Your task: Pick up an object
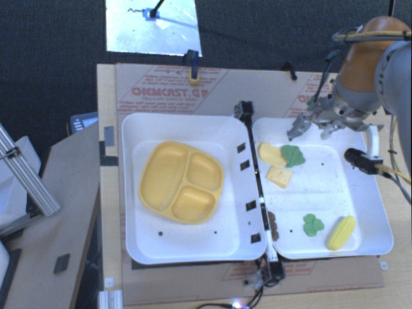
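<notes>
While the pincer [313,127] hovers open over the right bin [367,230], nothing between its fingers, corn [341,232] lies below.

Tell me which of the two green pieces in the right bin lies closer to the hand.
The larger green piece at the bin's far end, touching the pale yellow piece. It sits just below the hand; the smaller green piece lies beside the corn.

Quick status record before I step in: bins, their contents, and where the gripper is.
left bin: yellow divided tray
right bin: yellow piece touching green leafy piece; cheese wedge; small green piece; corn cob
gripper: above right bin's far edge, nothing seen between fingers
arm: reaches in from right
</notes>
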Robot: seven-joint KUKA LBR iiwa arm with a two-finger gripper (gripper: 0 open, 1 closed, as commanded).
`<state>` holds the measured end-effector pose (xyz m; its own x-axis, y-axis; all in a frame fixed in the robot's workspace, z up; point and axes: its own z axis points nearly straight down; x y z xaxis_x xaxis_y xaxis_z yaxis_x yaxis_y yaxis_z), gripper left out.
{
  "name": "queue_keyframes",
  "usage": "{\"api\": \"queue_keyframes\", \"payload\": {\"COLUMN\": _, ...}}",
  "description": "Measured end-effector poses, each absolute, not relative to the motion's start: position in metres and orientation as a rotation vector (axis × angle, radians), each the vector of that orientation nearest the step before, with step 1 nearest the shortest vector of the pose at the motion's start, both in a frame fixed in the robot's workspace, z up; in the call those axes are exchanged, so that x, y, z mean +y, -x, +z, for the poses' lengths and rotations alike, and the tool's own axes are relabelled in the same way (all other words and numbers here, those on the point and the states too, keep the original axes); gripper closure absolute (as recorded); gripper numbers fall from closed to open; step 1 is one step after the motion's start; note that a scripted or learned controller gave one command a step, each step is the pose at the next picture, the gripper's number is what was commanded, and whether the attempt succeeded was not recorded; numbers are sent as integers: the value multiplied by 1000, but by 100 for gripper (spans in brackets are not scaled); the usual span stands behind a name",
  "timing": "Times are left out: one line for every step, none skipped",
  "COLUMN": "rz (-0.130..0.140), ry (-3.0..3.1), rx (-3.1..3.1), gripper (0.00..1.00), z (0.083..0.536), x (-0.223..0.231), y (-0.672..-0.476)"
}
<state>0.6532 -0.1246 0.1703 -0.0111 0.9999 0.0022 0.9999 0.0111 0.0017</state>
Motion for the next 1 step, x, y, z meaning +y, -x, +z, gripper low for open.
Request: {"api": "queue_keyframes", "payload": {"rz": -5, "ry": 2216, "rx": -2234, "gripper": 100, "z": 184, "x": -130, "y": -653}}
